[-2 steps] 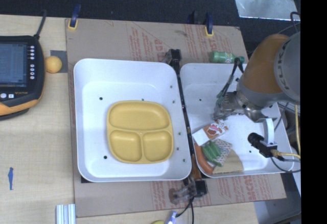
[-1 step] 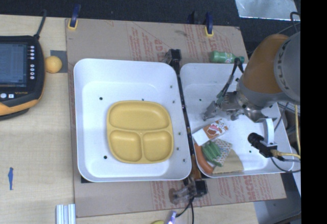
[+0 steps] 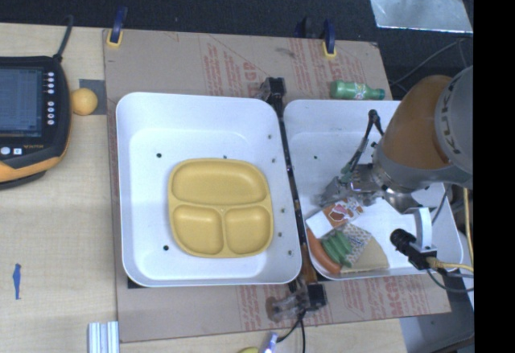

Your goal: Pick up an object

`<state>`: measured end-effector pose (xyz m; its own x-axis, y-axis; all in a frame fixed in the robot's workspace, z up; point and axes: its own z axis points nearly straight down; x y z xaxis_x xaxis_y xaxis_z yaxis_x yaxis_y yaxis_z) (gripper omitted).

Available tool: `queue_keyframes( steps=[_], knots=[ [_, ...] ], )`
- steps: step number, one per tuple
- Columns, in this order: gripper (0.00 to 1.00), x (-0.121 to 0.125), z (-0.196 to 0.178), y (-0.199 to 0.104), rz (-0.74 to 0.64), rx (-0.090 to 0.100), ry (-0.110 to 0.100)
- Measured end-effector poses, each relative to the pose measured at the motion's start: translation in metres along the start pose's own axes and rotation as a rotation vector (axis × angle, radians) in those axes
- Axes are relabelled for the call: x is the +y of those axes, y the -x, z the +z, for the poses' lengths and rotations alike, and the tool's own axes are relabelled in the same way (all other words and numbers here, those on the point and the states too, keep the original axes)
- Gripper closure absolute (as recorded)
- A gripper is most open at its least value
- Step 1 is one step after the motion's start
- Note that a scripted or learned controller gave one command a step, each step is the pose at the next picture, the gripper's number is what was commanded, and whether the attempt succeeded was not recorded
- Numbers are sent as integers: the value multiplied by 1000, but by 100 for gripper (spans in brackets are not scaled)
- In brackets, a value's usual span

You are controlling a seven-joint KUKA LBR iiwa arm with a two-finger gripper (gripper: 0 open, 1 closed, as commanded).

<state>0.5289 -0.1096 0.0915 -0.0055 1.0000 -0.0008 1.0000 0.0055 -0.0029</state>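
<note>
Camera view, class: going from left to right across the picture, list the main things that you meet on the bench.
Handheld control pendant → yellow ball → left white bin holding the yellow divided plate → right white bin → green bottle beyond that bin → the arm's orange band.

Single fixed overhead camera, slanted down over both white bins [image 3: 129,182].

I work in a robotics lab: a black-and-orange teach pendant [image 3: 28,122] lies on my pale wooden bench [image 3: 48,263], brown cardboard sheet [image 3: 217,62] clamped under white bins [image 3: 137,182]
</note>
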Motion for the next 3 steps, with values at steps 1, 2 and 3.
queue_keyframes(
  steps=[1,2,3],
  knots=[
    [0,33,-60,49,3,0,2],
    [0,20,-70,-14,0,2,-2],
    [0,-28,-26,-16,0,1,-1]
  ],
)
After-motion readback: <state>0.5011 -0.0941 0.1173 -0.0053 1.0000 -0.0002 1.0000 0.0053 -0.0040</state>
